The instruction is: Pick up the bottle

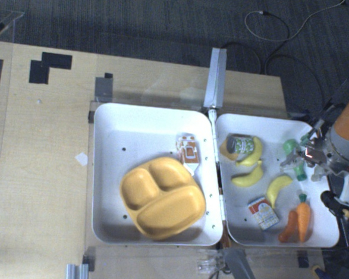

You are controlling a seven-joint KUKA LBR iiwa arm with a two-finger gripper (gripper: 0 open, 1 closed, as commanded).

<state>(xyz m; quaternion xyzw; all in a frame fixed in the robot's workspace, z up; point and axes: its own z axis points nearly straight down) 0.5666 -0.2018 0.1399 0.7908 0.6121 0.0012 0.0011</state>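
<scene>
Bottle [294,155] lies in the right bin [274,241], touching tool [307,152].

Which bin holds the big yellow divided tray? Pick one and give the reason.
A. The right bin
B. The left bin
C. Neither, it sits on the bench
B: the yellow divided tray lies inside the left bin, below a small carton, while the right bin holds bananas, carrots and other small items.
</scene>
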